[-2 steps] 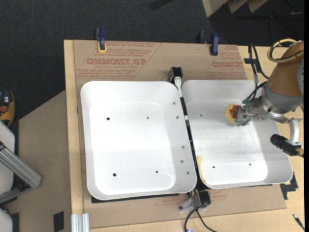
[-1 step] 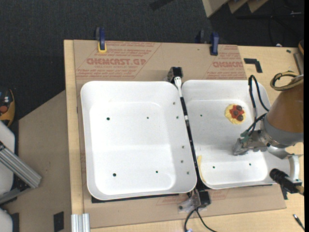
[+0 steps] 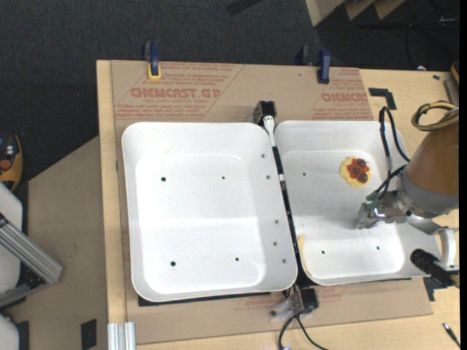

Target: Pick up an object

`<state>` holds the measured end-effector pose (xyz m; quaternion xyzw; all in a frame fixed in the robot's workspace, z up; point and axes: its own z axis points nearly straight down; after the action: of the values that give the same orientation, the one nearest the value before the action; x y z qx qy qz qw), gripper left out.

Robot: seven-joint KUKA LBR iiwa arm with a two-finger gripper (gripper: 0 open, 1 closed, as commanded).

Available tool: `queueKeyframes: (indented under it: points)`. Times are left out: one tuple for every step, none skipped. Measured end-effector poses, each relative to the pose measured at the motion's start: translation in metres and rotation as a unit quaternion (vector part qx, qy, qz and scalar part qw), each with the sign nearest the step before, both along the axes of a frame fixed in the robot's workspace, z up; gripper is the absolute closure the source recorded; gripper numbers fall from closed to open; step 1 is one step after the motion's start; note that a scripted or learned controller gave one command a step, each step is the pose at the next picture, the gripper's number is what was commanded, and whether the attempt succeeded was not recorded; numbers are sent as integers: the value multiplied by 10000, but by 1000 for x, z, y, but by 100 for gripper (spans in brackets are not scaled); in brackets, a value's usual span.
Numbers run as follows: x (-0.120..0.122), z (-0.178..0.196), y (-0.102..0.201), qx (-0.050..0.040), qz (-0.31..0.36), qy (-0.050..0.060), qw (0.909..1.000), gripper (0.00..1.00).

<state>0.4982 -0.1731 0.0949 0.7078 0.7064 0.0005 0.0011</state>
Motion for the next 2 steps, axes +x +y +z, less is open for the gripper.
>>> queueKeyframes:
  points:
    - [0, 10, 0, -5, 0, -10, 10000, 100]
    - [1, 20, 0, -9, -2, -19, 10000, 100]
